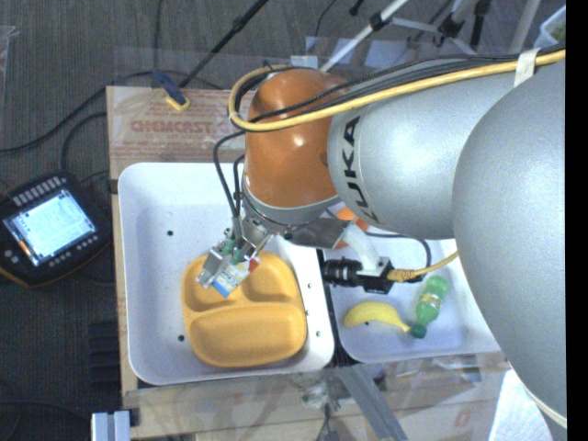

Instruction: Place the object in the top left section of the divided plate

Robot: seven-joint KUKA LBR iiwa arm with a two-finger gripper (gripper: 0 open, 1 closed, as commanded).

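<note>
A yellow divided plate (262, 333) lies in the left white bin (156, 246), toward its front right. My gripper (223, 272) hangs over the plate's top left section, its tips low over the plate. A small blue and white object (223, 285) shows at the fingertips, above that section. Whether the fingers still clamp it is unclear from this angle. The large grey and orange arm covers the back of both bins.
In the right bin (450, 343) lie a yellow banana (375, 316) and a green bottle (428, 305). An orange thing (344, 215) peeks out beside the arm. A teach pendant (48, 228) sits left of the bench. The left bin's left half is bare.
</note>
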